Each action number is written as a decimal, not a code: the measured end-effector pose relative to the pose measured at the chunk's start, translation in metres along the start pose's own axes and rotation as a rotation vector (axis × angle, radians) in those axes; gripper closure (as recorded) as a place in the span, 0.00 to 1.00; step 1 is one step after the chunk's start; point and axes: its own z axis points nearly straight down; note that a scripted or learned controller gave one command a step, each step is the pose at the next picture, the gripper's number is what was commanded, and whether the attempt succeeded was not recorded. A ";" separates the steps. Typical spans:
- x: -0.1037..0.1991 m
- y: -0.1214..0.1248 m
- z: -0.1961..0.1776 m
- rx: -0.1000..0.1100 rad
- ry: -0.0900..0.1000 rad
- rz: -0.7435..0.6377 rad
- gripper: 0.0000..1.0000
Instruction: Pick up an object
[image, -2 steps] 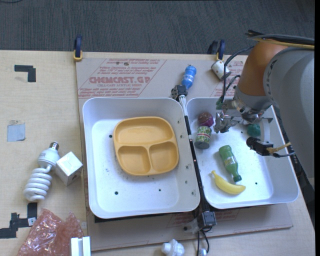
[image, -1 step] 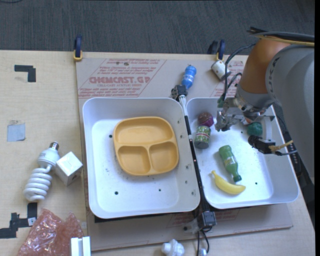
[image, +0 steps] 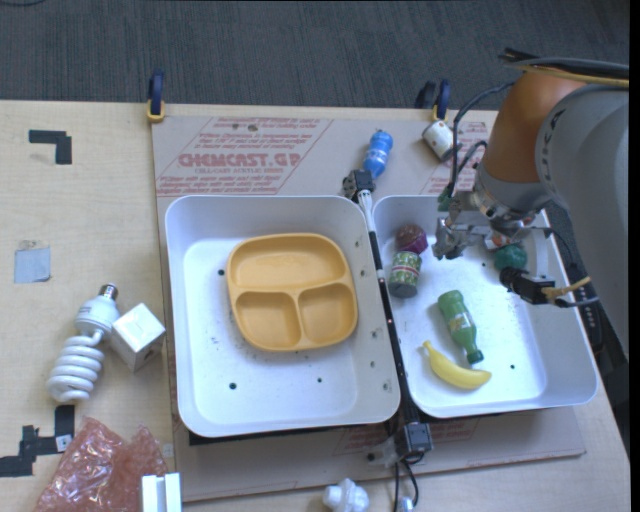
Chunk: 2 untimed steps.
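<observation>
Camera view: the end effector (image: 452, 243) hangs in the right bin (image: 570, 375); its grip cannot be told; green bottle (image: 460, 325) just below.

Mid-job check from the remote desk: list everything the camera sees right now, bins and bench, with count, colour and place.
Bins: 2, white, side by side on the bench.
Tray: 1, yellow-orange, three compartments, in the left bin.
Bottle: 1, green, lying in the right bin.
Banana: 1, yellow, right bin, near the front.
Can: 1, green-labelled, right bin, by the left wall.
Dark red object: 1, behind the can.
Blue bottle: 1, on the board behind the bins.
Bulb: 1, white spiral, bench left of the bins.
Cube: 1, white, beside the bulb.
Arm: 1, grey with orange band, from the right.
Gripper: 1, over the right bin's back.
</observation>
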 end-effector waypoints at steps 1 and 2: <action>0.002 -0.089 0.033 -0.025 0.012 0.001 1.00; 0.002 -0.089 0.033 -0.025 0.012 0.001 0.00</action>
